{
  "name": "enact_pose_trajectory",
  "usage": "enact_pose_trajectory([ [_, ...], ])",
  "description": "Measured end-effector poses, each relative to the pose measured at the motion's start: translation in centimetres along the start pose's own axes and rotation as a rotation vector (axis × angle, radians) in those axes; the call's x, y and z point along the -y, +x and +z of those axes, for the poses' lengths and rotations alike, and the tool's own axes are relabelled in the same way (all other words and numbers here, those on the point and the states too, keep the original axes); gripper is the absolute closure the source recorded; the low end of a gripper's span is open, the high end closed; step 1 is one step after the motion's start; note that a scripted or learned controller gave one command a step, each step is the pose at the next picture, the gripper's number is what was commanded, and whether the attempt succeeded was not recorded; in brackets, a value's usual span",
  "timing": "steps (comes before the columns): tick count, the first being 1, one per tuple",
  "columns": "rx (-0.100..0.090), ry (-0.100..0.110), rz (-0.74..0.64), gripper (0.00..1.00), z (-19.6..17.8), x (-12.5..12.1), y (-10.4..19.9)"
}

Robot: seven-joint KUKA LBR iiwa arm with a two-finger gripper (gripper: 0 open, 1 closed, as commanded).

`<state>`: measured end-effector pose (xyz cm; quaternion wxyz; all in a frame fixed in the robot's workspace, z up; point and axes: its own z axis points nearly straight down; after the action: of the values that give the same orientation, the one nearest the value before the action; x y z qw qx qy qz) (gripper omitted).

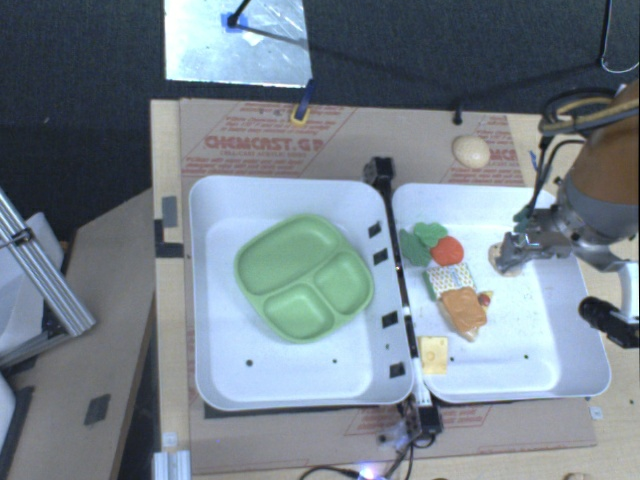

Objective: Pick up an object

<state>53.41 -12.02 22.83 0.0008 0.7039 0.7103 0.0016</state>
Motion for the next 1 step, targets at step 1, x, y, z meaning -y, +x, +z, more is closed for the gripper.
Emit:
enact_pose_trajectory([
  [1,0.000,0.000,-0.001,1.00,1.05,-2.40,4.54],
])
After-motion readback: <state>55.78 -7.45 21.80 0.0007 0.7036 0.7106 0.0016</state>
